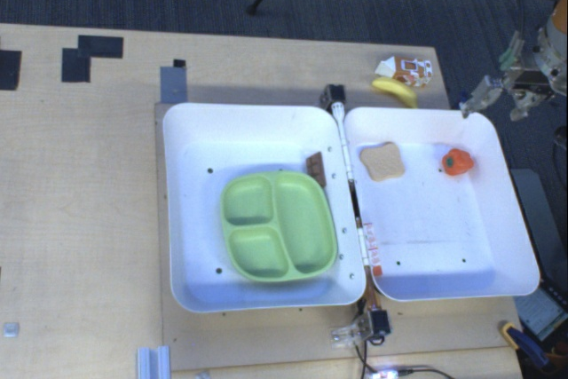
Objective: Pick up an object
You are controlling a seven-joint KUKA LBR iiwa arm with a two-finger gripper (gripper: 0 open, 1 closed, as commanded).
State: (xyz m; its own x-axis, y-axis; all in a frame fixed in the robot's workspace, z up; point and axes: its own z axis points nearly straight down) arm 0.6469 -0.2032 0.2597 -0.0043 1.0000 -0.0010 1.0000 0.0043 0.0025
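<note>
the gripper (497,93) is hovering past the right bin's (497,217) far right corner, fingers spread wide, gripping nothing. the arm is running off frame. the orange object (457,161) is lying in that bin, near the bread slice (382,161).

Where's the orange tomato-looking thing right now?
The orange object lies in the right bin, near its far right corner, to the right of the tan bread slice.
</note>
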